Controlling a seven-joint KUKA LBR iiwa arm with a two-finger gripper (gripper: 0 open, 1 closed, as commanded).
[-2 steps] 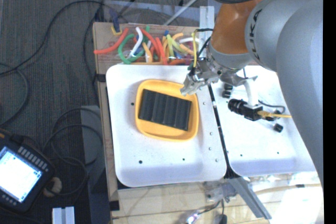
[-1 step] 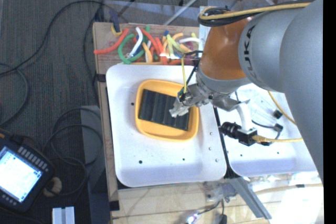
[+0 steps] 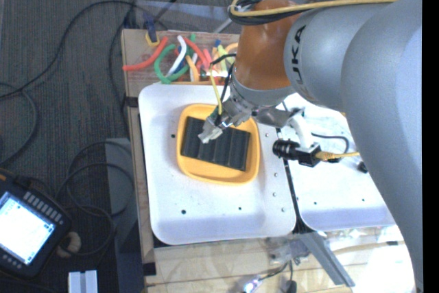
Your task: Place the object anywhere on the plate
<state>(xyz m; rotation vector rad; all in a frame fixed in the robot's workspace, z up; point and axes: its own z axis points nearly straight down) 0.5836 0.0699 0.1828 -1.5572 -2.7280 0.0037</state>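
Note:
A yellow, square plate with rounded corners (image 3: 186,165) lies in the middle of the left white bin (image 3: 206,216). A black ribbed rectangular object (image 3: 223,151) lies flat on the plate and covers most of its middle. My gripper (image 3: 211,131) reaches down from the right and sits at the object's back left corner, right over or touching it. The grey arm with its orange band (image 3: 267,44) hides the back right part of the plate and bin.
The right white bin (image 3: 343,202) sits beside the left one, largely under the arm. A tangle of red, green, white and orange cables (image 3: 175,58) lies on the wooden bench behind the left bin. A lit tablet (image 3: 20,224) rests on the floor at lower left.

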